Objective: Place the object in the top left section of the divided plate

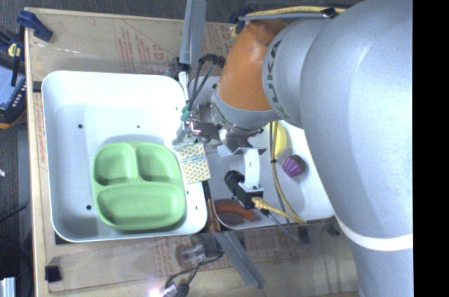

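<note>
A green divided plate (138, 185) lies in the left white bin (70, 113), with two small sections on its far side and one long section on its near side. My gripper (191, 137) hangs over the rim between the two bins, just right of the plate's far right corner. It is shut on a small yellow-and-white patterned packet (193, 165) with a blue label. The packet dangles below the fingers, over the left bin's right edge.
The right bin (317, 199) holds a yellow object (280, 139), a purple object (294, 165) and a reddish-brown object (235, 211). My arm covers most of that bin. A grey bar (193, 25) stands at the bench's back.
</note>
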Controlling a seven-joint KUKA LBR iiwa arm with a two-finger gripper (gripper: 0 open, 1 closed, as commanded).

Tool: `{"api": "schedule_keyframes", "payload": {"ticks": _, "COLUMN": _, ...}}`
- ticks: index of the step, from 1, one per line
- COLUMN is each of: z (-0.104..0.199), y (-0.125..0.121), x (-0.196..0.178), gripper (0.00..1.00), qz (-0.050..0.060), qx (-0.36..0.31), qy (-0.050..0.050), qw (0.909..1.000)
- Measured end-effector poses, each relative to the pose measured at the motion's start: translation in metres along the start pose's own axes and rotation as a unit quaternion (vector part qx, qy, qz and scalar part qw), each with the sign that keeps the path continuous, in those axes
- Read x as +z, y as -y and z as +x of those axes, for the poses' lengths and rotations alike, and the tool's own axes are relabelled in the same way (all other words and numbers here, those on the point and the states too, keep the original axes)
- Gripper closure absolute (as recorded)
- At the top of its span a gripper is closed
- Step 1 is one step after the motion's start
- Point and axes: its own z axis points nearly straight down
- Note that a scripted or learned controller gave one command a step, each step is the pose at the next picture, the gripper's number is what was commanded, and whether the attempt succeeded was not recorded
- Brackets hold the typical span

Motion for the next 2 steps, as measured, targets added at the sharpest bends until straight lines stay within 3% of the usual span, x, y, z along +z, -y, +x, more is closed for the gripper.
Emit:
{"api": "schedule_keyframes", "payload": {"ticks": 1, "z": 0.054, "y": 0.062, "x": -0.028, "gripper": 1.0, "qz": -0.001, "qx": 0.017, "qy": 0.001, "qw": 0.9999}}
{"api": "schedule_keyframes", "payload": {"ticks": 2, "z": 0.145, "y": 0.025, "x": -0.031, "gripper": 1.0, "qz": -0.001, "qx": -0.006, "qy": 0.001, "qw": 1.0}}
